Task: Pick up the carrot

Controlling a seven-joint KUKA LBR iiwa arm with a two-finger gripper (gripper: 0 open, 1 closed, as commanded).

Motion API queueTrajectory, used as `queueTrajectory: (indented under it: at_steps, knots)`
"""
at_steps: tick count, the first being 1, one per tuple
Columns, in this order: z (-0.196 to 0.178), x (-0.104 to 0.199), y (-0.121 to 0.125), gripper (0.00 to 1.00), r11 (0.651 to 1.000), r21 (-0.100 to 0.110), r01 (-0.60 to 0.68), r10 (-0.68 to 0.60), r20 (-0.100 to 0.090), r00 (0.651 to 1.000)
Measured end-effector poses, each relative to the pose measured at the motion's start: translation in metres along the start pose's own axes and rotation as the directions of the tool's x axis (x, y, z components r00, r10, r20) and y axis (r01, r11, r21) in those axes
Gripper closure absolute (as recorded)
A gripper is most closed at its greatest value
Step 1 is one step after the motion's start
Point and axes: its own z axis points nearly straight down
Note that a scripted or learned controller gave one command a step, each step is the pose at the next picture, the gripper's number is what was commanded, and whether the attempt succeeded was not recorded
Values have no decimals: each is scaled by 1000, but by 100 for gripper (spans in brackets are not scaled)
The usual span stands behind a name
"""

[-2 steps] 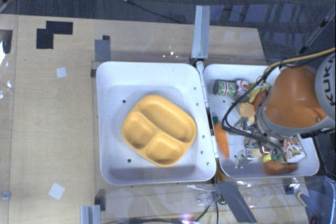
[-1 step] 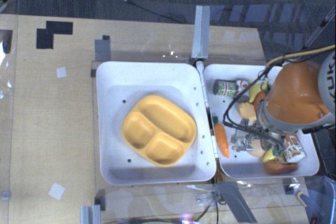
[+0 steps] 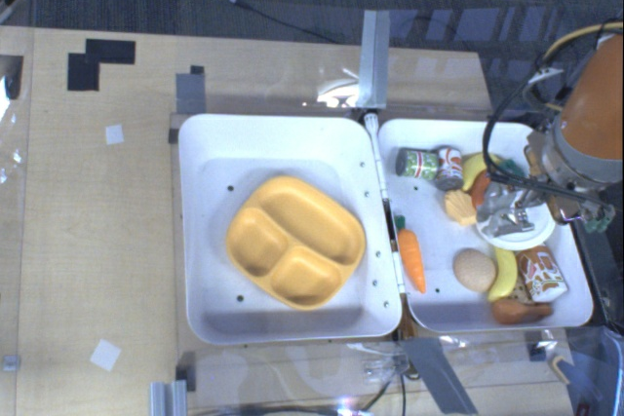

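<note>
The carrot (image 3: 411, 260), orange with a small green top, lies along the left wall of the right bin (image 3: 429, 312). My gripper (image 3: 509, 209) hangs over the right half of that bin, above the food toys there and well to the right of the carrot. The orange-banded wrist (image 3: 597, 112) comes in from the right edge. Nothing can be seen held in the gripper.
The left bin (image 3: 205, 209) holds a yellow divided plate (image 3: 295, 240). The right bin also holds a small can (image 3: 429, 163), a banana (image 3: 504, 274), a beige egg-like piece (image 3: 475, 269), a snack packet (image 3: 542, 275) and a brown piece (image 3: 517, 311). A metal post (image 3: 374, 58) stands behind the bins.
</note>
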Motion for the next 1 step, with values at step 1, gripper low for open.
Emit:
queueTrajectory:
  at_steps: [1]
  knots:
    - [121, 30, -26, 100, 994, -3, -111, 111, -6, 994]
